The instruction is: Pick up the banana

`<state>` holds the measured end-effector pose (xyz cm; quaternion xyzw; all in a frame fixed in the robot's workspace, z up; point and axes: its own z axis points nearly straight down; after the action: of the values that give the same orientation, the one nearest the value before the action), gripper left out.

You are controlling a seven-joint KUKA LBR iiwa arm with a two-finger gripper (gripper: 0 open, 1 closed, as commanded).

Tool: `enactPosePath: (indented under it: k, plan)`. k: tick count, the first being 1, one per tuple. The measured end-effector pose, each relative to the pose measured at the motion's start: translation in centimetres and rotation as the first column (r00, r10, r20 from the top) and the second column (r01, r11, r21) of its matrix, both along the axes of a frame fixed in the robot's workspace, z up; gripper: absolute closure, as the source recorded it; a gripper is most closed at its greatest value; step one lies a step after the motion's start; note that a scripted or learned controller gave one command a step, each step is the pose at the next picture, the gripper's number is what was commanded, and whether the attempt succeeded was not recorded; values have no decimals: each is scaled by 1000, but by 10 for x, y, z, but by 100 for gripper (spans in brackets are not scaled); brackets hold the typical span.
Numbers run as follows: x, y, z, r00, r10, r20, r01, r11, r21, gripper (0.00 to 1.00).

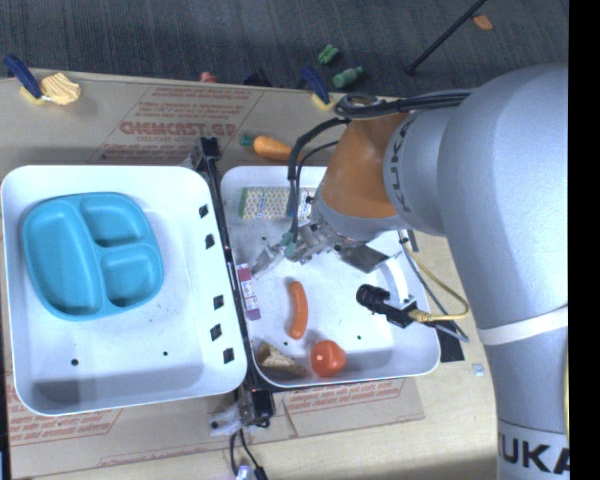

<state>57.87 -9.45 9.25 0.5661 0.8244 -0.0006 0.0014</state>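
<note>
— Grey gripper (285,248): where is it, and how wide?
— Low over the right bin (345,320), in its upper left part, near the wall it shares with the left bin (180,353). Whether it is open or closed, or has hold of anything, I cannot tell.
— What crowds it?
— A packet (263,203) is just beyond it by the far wall. A tube (247,290) lies along the dividing wall, and a sausage (297,308) is just nearer the camera. A tomato (327,358) and a crust (278,360) sit against the near wall.
— Open room?
— Bare white floor lies right of the sausage, mid-bin. The arm (500,168) hangs over the bin's right side. The left bin bears a blue tray (90,253) in its upper left, with bare floor along its near and right edges.
— And the banana?
— I cannot tell where it lies, how it looks, how its long axis runs or which way it points. The long things I can read are the sausage, running near to far, and a carrot (272,148) on the cardboard beyond the bins, lying left to right.
</note>
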Motion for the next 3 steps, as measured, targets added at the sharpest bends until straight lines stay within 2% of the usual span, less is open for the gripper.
enactPosePath:
  k: [1, 2, 3]
  plan:
    - [48, -3, 0, 998, 62, -3, -62, 998, 3, 0]
    - [36, 80, 46, 993, -116, -6, 116, 993, 12, 0]
    - [-99, 65, 99, 993, 116, -6, -116, 993, 4, 0]
